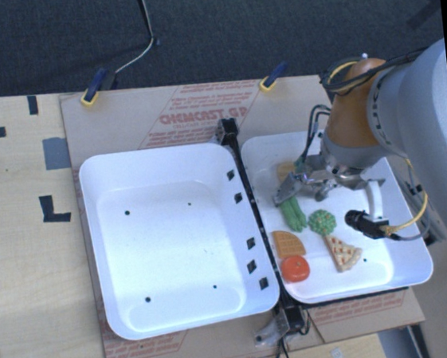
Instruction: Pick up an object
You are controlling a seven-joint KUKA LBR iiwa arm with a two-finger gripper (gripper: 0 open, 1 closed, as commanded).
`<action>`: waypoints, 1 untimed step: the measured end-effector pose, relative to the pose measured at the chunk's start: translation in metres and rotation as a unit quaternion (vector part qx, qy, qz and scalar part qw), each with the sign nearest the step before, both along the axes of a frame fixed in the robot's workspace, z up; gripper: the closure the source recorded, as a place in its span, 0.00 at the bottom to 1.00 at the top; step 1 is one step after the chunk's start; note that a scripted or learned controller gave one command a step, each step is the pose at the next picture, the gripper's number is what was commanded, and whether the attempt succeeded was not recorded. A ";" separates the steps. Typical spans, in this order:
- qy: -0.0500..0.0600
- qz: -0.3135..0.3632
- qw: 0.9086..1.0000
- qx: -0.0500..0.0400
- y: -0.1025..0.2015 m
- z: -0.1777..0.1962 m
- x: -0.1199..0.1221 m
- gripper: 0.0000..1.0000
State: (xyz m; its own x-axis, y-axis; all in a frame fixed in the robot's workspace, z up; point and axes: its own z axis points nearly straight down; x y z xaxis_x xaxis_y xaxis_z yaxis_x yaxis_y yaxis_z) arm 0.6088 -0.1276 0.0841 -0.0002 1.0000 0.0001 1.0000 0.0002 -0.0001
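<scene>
On the right side of the tabletop [22, 237], the grey arm [417, 120] with its orange band reaches down into the right white bin [410, 269]. The tool [295, 188] is low over the upper left part of this bin, near the black divider [247, 211] between the two bins. Its fingers seem spread a little, with one tip near the top end of a long green toy vegetable [293, 213], but nothing sits clearly between them; the view is too small to be sure.

The green vegetable lies just under the tool, tilted, with its lower end toward the middle of the bin. A small tan piece [286, 170] is partly hidden behind the tool. Beside the green vegetable, to the right, stands a toy broccoli [321, 221]. Below the broccoli lies a pizza slice [343, 252] with red spots. To the left of it is an orange half-round piece [289, 244], and just below that a red tomato [295, 269], close to the bin's front left corner.

The left white bin [166, 237] is beside it, and both bins rest on a cardboard sheet [192, 117] held by clamps [94, 88].
</scene>
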 end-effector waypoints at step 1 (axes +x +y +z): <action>-0.001 0.001 1.000 -0.001 0.001 0.011 0.000 1.00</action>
